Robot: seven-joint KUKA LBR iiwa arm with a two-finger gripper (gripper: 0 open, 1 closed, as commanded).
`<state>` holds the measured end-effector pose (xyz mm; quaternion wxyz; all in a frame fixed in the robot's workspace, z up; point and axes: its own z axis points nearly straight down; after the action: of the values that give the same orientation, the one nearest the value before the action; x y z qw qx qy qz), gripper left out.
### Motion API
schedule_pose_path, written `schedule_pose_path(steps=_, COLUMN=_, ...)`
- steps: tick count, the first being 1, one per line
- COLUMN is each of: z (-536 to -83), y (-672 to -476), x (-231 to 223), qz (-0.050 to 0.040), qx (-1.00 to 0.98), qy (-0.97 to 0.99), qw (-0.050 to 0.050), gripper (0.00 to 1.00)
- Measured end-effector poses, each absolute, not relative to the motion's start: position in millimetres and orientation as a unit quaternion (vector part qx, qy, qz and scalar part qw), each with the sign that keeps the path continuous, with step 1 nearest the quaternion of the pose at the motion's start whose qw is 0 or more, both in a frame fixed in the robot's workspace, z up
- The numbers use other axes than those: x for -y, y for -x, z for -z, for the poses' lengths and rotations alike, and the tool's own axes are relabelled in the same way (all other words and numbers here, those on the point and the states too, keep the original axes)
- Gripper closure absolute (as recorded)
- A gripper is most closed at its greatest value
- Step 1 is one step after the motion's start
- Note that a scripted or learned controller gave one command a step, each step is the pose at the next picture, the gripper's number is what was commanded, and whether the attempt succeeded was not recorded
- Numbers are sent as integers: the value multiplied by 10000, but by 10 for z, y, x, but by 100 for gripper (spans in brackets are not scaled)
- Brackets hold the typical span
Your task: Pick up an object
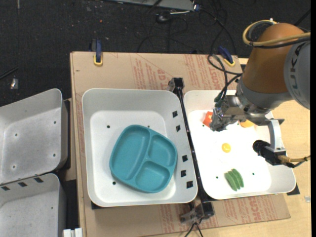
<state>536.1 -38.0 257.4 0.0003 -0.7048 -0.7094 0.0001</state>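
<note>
Two shallow white plastic bins sit side by side on the bench, the left bin [94,102] and the right bin [281,181], and over the right one hangs the grey arm with its orange band [274,58], reaching in from the right. Largest thing on offer is the single teal moulded plate with three compartments [143,158], lying flat in the left bin, well apart from the tool across the divider. Now to the right bin, where the gripper [218,121] hovers low near the far left corner; I cannot tell from here how it is set. Just beside it on its left peeks one small red-orange object [208,117], partly hidden, the nearest candidate by far (my pick for the grab). On the gripper's other side shows an orange scrap [246,124], shape unclear. One green ridged pod-like piece [234,179] lies toward the near edge, long axis running near-to-far at a slight slant. Smallest, one yellow round blob [226,147], just below the gripper.
</note>
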Motion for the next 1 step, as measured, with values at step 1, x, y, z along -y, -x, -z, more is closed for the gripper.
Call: schedule_pose_path(steps=1, z=-2453, y=-5642, x=-51, qz=3, qx=7091, qy=7051, qw=-9, gripper=100)
